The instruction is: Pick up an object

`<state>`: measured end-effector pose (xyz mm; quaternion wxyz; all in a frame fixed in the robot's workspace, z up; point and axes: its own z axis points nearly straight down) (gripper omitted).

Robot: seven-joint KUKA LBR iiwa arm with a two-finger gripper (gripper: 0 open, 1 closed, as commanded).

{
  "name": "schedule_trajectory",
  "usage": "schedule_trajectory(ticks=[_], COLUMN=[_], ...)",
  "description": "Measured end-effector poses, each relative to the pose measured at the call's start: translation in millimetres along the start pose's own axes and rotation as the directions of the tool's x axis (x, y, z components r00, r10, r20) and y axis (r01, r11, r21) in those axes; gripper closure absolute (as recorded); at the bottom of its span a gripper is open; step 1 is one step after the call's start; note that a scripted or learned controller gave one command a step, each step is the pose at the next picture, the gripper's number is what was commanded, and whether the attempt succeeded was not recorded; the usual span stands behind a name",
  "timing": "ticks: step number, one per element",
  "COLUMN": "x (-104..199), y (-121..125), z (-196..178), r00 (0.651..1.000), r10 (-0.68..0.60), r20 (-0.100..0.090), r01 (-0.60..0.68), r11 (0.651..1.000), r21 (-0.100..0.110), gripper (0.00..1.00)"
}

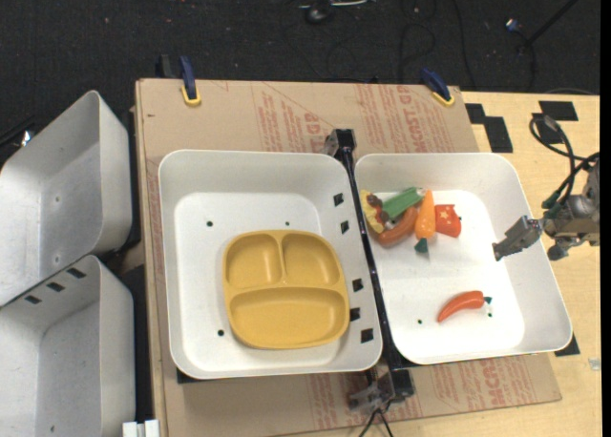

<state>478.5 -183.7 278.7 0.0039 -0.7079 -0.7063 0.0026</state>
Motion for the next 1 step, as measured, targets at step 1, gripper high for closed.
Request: schedule_trajectory(ticks=[1], x=[0.4], y=[1.8], z=[-4.5], r00=[1.000], r10=[-0.003], r20=[0.002], r01=[0.003], r11=[1.000], r21=[-0.009], gripper=[0.00])
